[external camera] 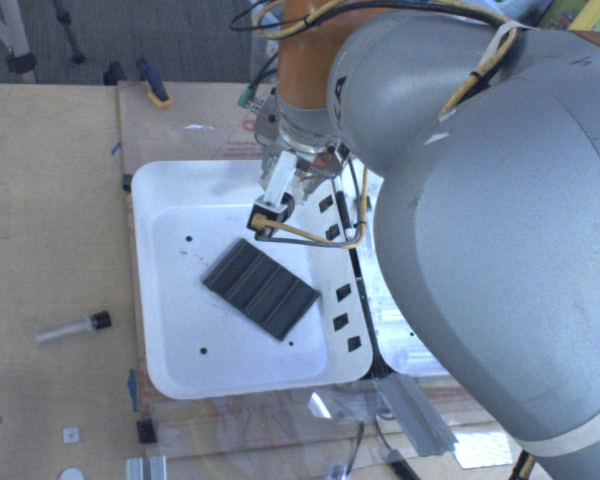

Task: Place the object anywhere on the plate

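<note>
**Ribbed dark slab (261,288) flat in the left bin; tool above, apart from it**

The slab lies flat on the floor of the left bin (145,268), about the middle, a little nearer the bin's right edge than its left. It is rectangular and grooved on top. Its long axis runs on a diagonal, from the bin's far-left corner toward its near-right corner; one corner of the slab points at the far edge. Nothing rests on it.

The arm (500,218) enters from the right, its grey link covering most of the right bin (405,360). The orange band (315,28) sits at the top, and the wrist points downward over the left bin's far-right part. The tool (300,178) hangs there, just beyond the slab's far corner and clear of it. Its opening cannot be told from this angle, and nothing is seen held in it.

On the desk (50,218), left of the bins, lies a small pale tube with a black cap (75,326).
</note>
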`<state>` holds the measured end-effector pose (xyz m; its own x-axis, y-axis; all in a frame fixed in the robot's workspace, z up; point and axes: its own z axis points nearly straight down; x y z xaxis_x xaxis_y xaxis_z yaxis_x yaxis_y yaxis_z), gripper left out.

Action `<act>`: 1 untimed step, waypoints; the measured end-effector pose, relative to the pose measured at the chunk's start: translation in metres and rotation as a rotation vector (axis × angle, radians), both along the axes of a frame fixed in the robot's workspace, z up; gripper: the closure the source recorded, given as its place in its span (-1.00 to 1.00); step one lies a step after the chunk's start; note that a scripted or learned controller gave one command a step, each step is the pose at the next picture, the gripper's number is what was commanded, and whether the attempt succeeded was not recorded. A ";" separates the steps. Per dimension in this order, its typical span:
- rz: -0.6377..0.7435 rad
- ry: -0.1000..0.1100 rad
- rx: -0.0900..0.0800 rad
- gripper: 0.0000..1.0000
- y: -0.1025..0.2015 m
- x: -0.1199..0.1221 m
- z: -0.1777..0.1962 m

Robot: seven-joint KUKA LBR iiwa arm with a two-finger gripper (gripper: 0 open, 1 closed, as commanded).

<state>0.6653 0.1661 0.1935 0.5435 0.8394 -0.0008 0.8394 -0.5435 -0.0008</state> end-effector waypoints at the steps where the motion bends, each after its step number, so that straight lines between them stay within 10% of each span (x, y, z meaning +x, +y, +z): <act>1: -0.001 0.001 0.000 -1.00 0.000 0.000 0.000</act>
